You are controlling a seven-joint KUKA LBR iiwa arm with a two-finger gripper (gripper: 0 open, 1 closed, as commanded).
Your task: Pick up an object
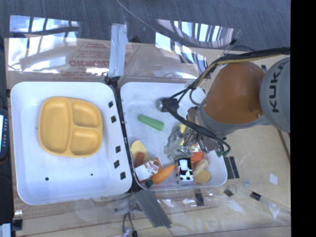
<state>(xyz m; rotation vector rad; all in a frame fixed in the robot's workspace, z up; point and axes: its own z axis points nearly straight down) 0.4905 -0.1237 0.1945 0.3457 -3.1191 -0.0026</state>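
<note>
The arm reaches in from the right and hangs low over the right bin, its orange band covering much of that bin's right half, which suits a descent onto the heap of small things crowded into the near right corner. The gripper sits just above that heap, a pale metallic shape among cables; whether it is released or clenched I cannot tell, since the wrist and clutter blur it. Likely targets lie right beneath and beside it: an orange carrot lying slantwise, a black-and-white cow toy, a tan lump and a yellow piece. A green cylinder lies apart on bare bin floor, easier to isolate. The left bin holds a yellow divided plate, well away from the arm.
</note>
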